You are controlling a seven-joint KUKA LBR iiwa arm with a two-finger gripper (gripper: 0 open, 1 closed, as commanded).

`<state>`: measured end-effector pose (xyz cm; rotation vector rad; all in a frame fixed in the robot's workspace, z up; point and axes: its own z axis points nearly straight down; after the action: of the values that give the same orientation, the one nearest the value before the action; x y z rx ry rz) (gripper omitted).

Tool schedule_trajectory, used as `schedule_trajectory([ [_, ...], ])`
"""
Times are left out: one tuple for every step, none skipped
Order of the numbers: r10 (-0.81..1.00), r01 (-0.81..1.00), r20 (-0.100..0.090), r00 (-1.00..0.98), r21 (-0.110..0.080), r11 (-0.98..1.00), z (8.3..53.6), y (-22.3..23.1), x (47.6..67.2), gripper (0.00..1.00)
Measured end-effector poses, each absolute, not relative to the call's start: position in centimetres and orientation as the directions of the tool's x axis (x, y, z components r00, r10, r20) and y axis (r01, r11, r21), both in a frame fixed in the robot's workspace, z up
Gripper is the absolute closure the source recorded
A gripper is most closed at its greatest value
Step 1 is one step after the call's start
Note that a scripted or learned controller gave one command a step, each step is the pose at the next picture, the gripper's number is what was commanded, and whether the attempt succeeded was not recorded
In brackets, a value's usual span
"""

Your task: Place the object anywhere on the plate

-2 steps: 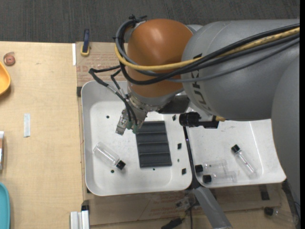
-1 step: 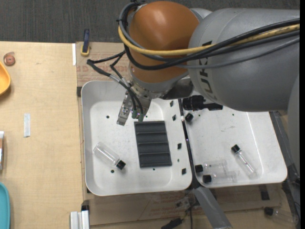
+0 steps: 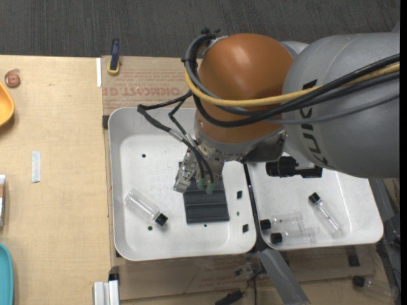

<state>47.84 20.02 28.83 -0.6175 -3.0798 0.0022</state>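
Looming closest to the lens, the arm's glossy orange dome (image 3: 245, 84) and smooth grey housing (image 3: 346, 107) cover much of the upper right, with black and yellow cables (image 3: 273, 100) looped across them; part of a black brand name shows on the grey shell, too cut off to read. Below the dome, the tool (image 3: 205, 199) hangs over the left shallow white plastic bin (image 3: 127, 170), near that bin's right wall. Whether the tool is spread or pinched cannot be told, since a ribbed dark grey block hides its tips from above. A small clear plastic vial with a black cap (image 3: 143, 207) lies on its side by the left bin's front left corner, well apart from the tool. The right shallow white bin (image 3: 356, 234) holds another clear vial with a black cap (image 3: 323, 211) near its middle and a clear capped vial (image 3: 286, 229) by its front left corner. Both bins are speckled with small dark marks. The pale wooden counter (image 3: 57, 170) stretches left, bearing an orange curved piece (image 3: 5, 107) at its left edge and a teal rim (image 3: 5, 275) at its front left corner. Brown cardboard (image 3: 149, 81) behind the left bin carries red printed lettering, upside down and illegible. Dark grey carpet (image 3: 127, 11) covers the floor beyond.
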Motion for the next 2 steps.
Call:
schedule_trajectory([
  [0.395,0.395,0.001,-0.919,-0.003,0.919,23.5,22.8,49.1,1.00],
  [0.336,0.336,-0.002,-0.942,-0.001,0.942,25.0,22.7,58.5,1.00],
])
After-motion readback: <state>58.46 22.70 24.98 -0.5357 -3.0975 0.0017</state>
